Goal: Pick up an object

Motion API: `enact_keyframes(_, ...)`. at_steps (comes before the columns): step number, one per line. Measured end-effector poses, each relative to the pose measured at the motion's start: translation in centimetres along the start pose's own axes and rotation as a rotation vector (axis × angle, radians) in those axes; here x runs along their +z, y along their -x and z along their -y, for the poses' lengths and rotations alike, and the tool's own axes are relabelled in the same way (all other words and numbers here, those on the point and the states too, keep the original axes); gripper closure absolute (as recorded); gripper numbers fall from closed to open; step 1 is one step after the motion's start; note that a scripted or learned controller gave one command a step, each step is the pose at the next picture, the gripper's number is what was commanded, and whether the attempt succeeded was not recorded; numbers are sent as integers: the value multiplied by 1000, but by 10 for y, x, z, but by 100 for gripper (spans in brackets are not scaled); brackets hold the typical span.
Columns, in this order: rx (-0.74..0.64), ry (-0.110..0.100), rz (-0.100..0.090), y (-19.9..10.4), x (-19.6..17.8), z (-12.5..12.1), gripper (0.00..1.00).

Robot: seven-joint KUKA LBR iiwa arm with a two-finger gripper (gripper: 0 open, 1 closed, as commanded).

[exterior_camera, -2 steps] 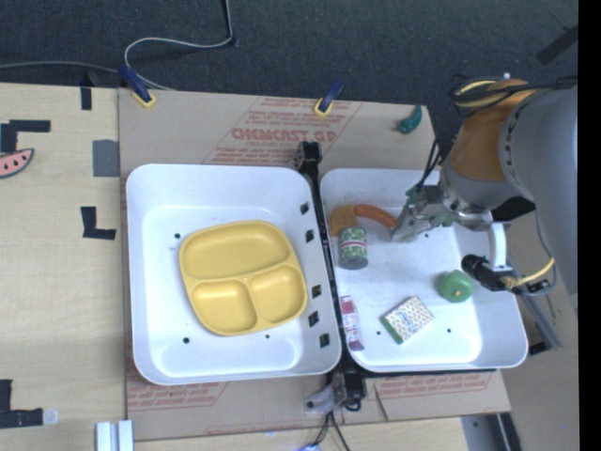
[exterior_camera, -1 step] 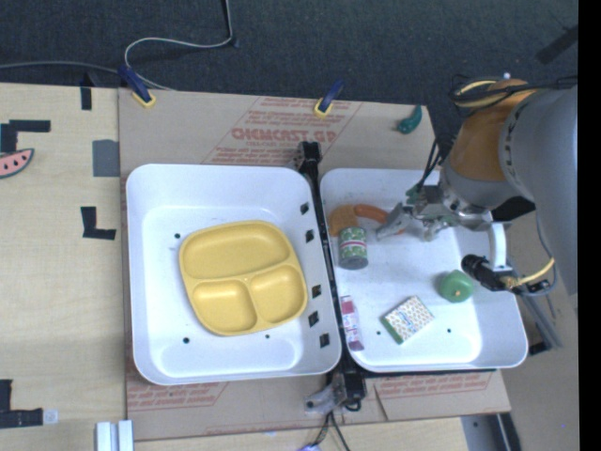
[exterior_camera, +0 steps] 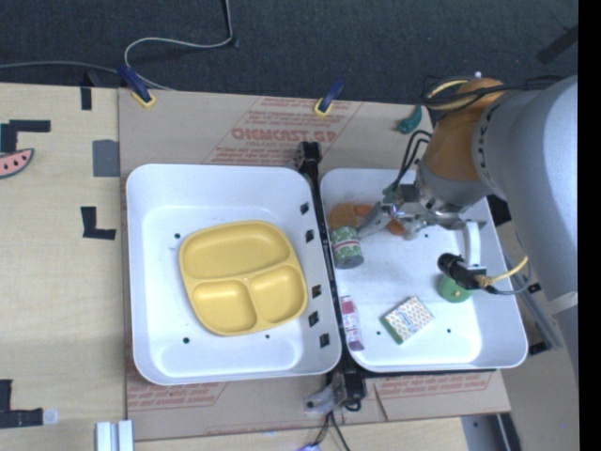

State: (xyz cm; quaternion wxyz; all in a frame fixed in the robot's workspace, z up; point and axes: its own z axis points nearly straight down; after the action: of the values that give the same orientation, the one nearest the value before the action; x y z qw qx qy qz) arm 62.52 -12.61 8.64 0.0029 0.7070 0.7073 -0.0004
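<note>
Right bin (exterior_camera: pixel 488 350), upper centre-right of frame: small green-labelled can (exterior_camera: pixel 346 248) lying beside the divider, judged light, rigid, slick and prone to roll, best pinched across its round body; gripper (exterior_camera: pixel 399 212) nearby, finger state cannot be told.

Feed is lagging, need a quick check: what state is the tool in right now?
Tool: low in the right bin, near the small can; open or closed cannot be told, and nothing visibly held.

yellow divided plate (exterior_camera: pixel 244 276), left bin (exterior_camera: pixel 150 252)
</note>
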Motion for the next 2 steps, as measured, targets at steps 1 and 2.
enact_keyframes(1,0,1,0,0,-10,0,100)
enact_keyframes(2,-1,1,0,0,-10,0,0)
